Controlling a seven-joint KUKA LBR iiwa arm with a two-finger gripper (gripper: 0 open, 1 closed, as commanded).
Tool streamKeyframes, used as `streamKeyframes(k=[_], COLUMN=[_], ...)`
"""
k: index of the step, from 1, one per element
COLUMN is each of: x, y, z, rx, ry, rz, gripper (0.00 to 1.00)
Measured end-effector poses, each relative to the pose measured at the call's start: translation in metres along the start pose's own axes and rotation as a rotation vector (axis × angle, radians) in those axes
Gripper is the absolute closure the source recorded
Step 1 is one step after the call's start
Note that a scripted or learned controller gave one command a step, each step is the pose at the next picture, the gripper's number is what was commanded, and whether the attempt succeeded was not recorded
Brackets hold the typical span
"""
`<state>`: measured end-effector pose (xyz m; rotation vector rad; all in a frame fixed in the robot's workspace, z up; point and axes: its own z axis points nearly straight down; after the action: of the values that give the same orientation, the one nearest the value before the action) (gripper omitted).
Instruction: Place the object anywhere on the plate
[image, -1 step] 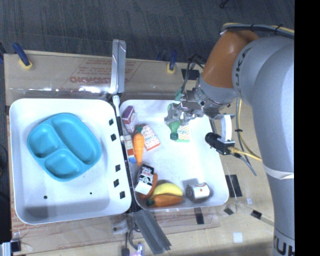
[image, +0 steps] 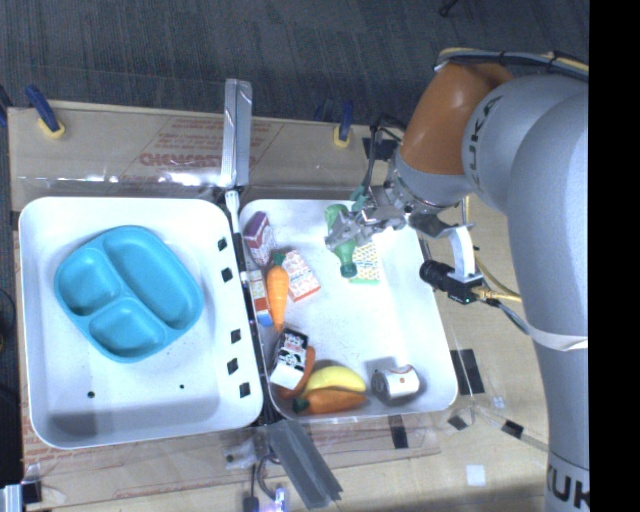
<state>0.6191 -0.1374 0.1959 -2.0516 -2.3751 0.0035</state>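
White bin (image: 420, 330), green bottle (image: 343, 232), blue plate (image: 127, 290)

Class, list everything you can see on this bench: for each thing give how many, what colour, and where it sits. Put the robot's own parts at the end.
bins: two, white, side by side on the bench
plate: one, blue with compartments, in the left bin
green bottle: one, green, upper part of the right bin, right at the hand
carrot: one, orange, left side of the right bin
banana: one, yellow, near edge of the right bin
small cartons: several, mixed colours, left side of the right bin
can: one, grey, near edge of the right bin
arm: one, grey with orange band, from the right
hand: one, dark, over the right bin
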Motion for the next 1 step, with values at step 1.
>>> streamKeyframes(k=[1], x=[0.0965], y=[-0.0322], z=[0.0051], rx=[0.001], ry=[0.0], rz=[0.003], gripper=[1.0])
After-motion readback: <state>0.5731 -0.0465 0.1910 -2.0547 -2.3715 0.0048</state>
